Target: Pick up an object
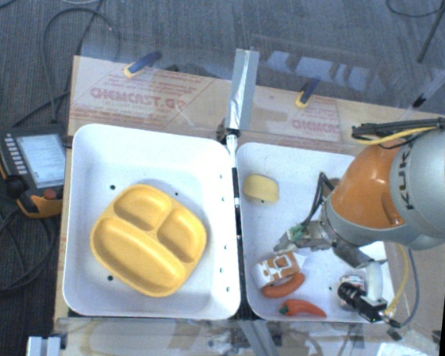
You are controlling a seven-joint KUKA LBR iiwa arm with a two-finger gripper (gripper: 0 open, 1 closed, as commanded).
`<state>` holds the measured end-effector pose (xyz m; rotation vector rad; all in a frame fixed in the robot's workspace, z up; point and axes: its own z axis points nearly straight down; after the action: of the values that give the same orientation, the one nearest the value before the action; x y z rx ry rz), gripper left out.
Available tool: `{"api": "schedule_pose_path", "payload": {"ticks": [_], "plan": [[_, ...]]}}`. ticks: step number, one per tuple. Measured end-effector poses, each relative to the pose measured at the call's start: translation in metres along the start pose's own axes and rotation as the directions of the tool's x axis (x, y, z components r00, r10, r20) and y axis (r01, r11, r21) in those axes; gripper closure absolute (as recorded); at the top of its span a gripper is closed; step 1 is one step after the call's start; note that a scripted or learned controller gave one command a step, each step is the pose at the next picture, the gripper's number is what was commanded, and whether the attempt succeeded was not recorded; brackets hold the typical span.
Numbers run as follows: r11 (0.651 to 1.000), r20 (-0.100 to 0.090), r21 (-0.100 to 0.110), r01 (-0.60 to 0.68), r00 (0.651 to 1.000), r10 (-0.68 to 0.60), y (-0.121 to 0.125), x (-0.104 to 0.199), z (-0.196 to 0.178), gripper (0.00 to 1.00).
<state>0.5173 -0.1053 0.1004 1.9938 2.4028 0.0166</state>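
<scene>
The arm's orange band (369, 190) hangs over the right bin (288, 161), and the tool (302, 240) below it points down toward the bin floor, just above a small white-and-orange toy (278, 269). From this slanted look I cannot tell how the tool stands or whether it has hold of anything. An orange sausage-shaped piece (284, 285) lies touching the toy, a red pepper (302, 308) sits just below it, and a yellow piece (260, 188) rests near the bin's upper left. The left bin (84, 197) holds a yellow divided tray (148, 239).

A yellow divided tray (148, 239) lies in the left bin (80, 197); the arm (388, 192) overhangs the right bin (288, 161), perhaps low.
</scene>
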Motion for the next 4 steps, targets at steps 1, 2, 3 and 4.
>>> {"api": "schedule_pose_path", "payload": {"ticks": [1,2,3,4], "plan": [[0.978,-0.011,0.018,0.208,0.978,-0.207,0.025,0.013,-0.14,1.0],[0.978,-0.012,0.018,0.207,0.978,-0.207,0.025,0.013,-0.14,0.0],[0.976,-0.014,0.018,0.217,0.976,-0.217,-0.009,-0.003,-0.017,0.0],[0.989,-0.002,-0.002,0.148,0.989,-0.148,-0.022,0.007,0.009,0.0]]}}
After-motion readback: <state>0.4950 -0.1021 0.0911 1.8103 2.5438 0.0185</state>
